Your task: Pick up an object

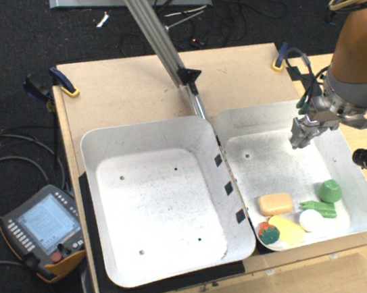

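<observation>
In the right white bin's (pixel 348 152) near edge lies a pale orange, rounded plastic-looking block (pixel 275 203): likely light, stiff, slippery; grip across its short sides. The gripper (pixel 300 137) hovers near the far edge, whether spread or pressed together I cannot tell.

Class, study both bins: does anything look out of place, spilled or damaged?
Nothing stands out. The toys, among them a tan block and a green piece, lie huddled in the right bin's near corner; the gripper hangs above its bare floor.

Two white bins (pixel 147 131); five small objects (pixel 275 204) in right one.
</observation>
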{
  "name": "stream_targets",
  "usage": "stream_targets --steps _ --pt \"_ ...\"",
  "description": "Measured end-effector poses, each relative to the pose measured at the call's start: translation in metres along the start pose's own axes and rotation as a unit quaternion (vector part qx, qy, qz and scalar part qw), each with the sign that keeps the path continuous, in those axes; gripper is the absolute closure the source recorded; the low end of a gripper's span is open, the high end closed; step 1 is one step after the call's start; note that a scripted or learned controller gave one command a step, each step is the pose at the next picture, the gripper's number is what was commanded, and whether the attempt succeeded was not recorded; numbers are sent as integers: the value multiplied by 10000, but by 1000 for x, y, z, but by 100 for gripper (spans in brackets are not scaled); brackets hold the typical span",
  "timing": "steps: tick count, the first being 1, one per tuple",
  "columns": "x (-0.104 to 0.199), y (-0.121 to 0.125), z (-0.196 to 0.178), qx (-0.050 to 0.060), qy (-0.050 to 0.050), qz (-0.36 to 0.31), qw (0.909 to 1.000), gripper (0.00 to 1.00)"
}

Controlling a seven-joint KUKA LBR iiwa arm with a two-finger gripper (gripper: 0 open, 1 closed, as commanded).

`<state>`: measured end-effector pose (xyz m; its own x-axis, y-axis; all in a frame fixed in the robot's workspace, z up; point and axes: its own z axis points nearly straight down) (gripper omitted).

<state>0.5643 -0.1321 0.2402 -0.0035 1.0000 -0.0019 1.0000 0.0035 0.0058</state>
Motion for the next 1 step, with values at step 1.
stream_targets --steps 1 --pt "0 2 -53 -4 -1 -2 10000 100"
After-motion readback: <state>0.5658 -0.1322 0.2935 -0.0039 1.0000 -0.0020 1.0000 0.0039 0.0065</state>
